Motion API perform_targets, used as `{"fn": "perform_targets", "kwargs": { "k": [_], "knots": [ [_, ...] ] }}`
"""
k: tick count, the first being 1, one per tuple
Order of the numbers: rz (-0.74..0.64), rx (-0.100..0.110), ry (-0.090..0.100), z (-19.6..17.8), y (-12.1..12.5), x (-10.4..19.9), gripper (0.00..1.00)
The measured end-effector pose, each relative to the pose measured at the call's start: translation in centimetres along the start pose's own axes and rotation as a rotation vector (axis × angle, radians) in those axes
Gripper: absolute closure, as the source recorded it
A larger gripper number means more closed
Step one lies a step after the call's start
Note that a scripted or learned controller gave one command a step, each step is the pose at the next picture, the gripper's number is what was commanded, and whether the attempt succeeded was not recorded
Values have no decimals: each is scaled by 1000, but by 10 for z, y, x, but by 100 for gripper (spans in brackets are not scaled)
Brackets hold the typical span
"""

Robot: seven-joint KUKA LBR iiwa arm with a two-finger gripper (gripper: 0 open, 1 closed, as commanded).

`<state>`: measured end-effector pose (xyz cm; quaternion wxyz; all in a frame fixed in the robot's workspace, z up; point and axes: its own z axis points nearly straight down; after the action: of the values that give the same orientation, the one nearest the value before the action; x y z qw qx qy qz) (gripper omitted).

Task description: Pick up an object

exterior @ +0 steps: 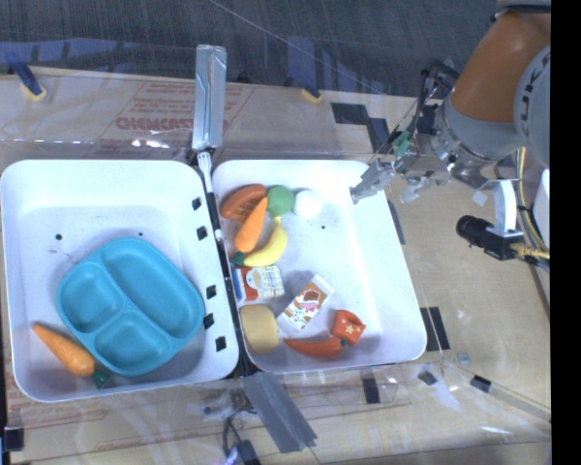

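Two white bins [39, 289] sit side by side on the bench. Toy food, such as a banana [267, 247] and a carrot [253, 226], lies in the right bin. Above its right upper corner hangs the gripper [368, 184], holding nothing; its opening I cannot tell.

Both bins, the left bin [19, 260] and the right bin [378, 260], are plain white, and the left one holds a turquoise-blue divided plate [128, 305] and an orange carrot [63, 349] with a green tip. In the right bin lie an orange carrot [253, 226], a yellow banana [266, 248], a green ball [281, 200], a white ball [308, 203], a red pepper [349, 326], a tan round piece [260, 327] and two small white packets [306, 305] printed in red. The counter [484, 308] is pale tan wood with black tape marks, and the arm [499, 66] is grey with an orange band.
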<state>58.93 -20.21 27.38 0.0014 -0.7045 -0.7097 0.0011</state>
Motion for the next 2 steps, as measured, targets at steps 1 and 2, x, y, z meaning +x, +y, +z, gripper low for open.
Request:
{"fn": "perform_targets", "kwargs": {
  "k": [1,2],
  "knots": [
    [132,0,0,-37,-41,15,0],
    [79,14,3,134,-17,63,0]
  ]
}}
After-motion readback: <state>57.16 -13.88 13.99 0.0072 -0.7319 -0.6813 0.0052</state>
